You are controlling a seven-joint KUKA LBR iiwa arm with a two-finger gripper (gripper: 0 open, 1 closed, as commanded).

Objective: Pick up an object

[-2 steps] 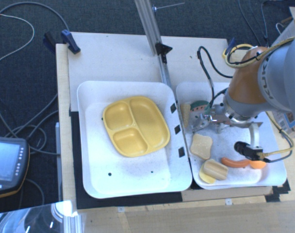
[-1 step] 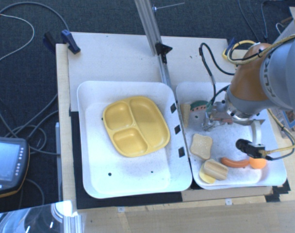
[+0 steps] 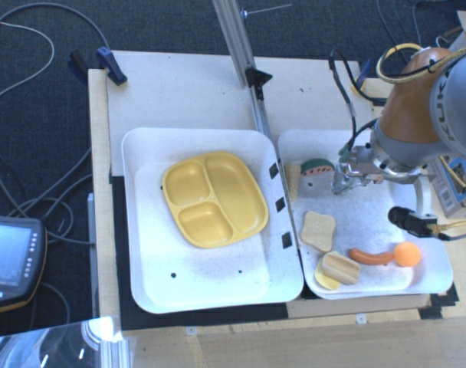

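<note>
Low over the right bin (image 3: 436,278) hangs the hand (image 3: 346,181), at the bin's upper middle; whether it is apart or together I cannot tell. Just left of it lies a watermelon slice toy (image 3: 317,168), close but not visibly gripped. Nearer the front rim lie a bread slice (image 3: 318,231), a small sandwich piece (image 3: 337,269), and an orange carrot-like toy (image 3: 388,256) by the right wall. Between hand and carrot the speckled floor of the bin is bare. The left bin (image 3: 149,282) holds a yellow divided plate (image 3: 214,198), with white margin all round it. Both bins sit on a pale wooden bench (image 3: 179,90); dark carpet and loose cables (image 3: 34,29) surround it.
</note>
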